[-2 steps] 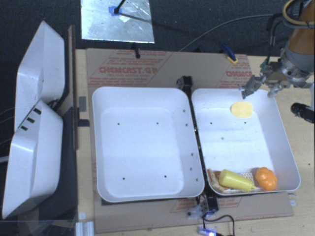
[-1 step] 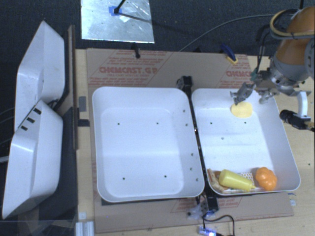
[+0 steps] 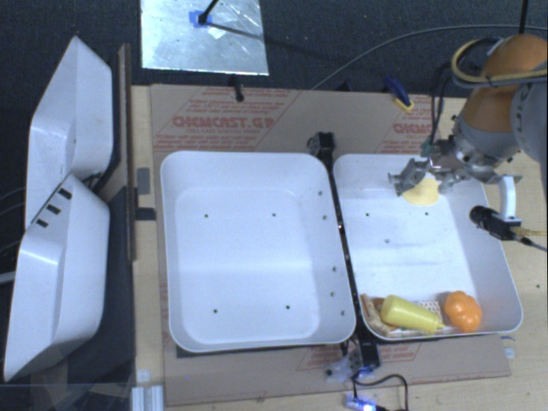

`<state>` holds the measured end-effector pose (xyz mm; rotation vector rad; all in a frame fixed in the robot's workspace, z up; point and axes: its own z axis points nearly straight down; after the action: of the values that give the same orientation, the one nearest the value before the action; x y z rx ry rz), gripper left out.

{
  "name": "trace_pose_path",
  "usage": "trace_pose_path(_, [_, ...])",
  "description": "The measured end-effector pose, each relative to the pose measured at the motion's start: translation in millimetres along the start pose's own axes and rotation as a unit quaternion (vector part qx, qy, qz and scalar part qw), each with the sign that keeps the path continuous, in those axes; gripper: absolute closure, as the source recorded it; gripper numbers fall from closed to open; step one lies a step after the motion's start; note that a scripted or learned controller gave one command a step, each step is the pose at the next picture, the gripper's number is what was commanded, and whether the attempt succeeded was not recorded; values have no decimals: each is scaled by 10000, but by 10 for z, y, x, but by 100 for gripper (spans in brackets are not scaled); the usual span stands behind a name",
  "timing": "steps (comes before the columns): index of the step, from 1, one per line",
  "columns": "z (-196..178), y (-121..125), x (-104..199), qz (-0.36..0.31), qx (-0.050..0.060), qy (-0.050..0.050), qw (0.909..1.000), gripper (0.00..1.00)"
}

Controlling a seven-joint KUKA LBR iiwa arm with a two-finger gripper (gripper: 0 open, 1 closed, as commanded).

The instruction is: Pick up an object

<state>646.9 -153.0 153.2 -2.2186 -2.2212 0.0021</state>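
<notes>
A pale yellow rounded object lies near the right bin's far edge, partly hidden beneath the gripper.

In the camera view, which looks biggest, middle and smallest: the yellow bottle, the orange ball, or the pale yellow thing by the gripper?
1. Yellow bottle.
2 and 3. Orange ball and pale yellow thing look alike; the gripper hides part of the pale one.

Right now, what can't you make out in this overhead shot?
- Claw: whether it grips the pale yellow piece; its own metal parts cover the contact.
- Pale yellow piece: top hidden by the claw.
- Flat thing under the yellow bottle: mostly covered.
- Arm: cut off by the frame's edge.
</notes>
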Motion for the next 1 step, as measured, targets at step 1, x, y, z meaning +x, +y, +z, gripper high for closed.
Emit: trace_pose_path(1, [612, 43, 9, -1, 2, 0, 10000, 0])
